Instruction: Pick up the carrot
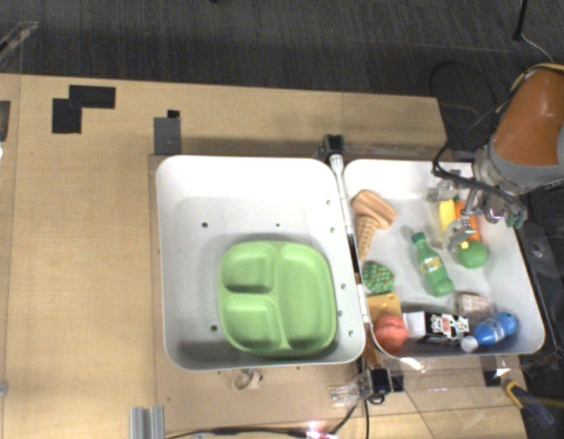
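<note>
The carrot [468,224] is a small orange piece with a round green top [473,255], lying in the right bin [528,286] near its far right side. My gripper [462,222] hangs directly over the orange part, under the grey wrist and orange band [530,122], and hides much of it. A yellow item [446,213] lies just left of the carrot, touching or nearly touching it.
The right bin also holds a green bottle [432,265], a cone-shaped pastry [371,213], a dotted green item [377,275], a red apple [389,333], a blue bottle [494,328] and a dark packet [437,324]. A green divided plate [277,293] sits in the left bin [186,199].
</note>
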### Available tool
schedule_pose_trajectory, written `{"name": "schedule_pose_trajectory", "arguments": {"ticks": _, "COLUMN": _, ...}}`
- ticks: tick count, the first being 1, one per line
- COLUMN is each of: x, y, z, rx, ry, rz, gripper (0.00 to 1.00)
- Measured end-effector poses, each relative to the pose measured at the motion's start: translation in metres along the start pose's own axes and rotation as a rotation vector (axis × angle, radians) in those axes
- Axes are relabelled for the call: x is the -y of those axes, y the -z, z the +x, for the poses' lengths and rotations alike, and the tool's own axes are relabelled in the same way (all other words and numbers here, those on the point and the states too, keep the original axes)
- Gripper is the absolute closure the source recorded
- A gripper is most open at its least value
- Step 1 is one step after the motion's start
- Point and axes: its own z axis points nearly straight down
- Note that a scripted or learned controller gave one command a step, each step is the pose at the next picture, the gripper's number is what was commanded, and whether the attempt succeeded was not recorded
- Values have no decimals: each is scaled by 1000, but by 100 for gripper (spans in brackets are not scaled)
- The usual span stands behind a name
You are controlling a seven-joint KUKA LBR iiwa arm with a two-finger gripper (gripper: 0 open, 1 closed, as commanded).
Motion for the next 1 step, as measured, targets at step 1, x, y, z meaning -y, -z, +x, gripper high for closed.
{"name": "schedule_pose_trajectory", "arguments": {"ticks": 1, "x": -71, "y": -1, "z": 17, "rx": -5, "ry": -66, "rz": -6, "gripper": 0}}
